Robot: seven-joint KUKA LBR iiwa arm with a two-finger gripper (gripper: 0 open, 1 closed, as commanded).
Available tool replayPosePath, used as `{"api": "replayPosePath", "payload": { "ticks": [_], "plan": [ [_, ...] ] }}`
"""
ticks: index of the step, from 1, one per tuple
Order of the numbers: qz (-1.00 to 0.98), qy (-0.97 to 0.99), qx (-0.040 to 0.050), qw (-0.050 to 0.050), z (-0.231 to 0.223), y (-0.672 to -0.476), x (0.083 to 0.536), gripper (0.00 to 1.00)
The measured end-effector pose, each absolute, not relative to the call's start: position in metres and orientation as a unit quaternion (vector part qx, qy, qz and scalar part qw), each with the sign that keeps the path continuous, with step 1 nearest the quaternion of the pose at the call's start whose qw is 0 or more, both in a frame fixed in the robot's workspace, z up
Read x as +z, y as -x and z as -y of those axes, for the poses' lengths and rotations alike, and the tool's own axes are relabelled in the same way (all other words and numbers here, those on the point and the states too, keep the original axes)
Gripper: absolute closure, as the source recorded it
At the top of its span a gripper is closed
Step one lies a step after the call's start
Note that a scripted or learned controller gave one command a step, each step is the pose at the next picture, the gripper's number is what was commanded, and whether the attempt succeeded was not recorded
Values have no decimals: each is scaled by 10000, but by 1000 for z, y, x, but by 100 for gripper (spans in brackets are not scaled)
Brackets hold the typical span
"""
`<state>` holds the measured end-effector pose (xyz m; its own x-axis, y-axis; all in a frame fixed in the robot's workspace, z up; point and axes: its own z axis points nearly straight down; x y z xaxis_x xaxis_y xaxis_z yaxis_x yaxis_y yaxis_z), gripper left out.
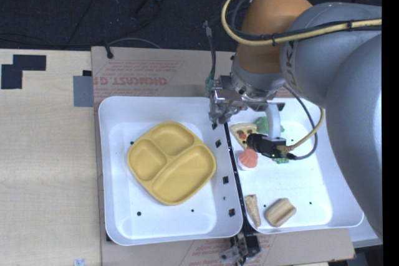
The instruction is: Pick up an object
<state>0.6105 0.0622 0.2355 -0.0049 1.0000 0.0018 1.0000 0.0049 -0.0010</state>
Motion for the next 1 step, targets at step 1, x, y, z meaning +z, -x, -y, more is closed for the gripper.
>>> {"api": "replayPosePath", "payload": {
  "ticks": [1],
  "plan": [
    [7088,7054,5,11,-107,-622,234,100]
  ]
}}
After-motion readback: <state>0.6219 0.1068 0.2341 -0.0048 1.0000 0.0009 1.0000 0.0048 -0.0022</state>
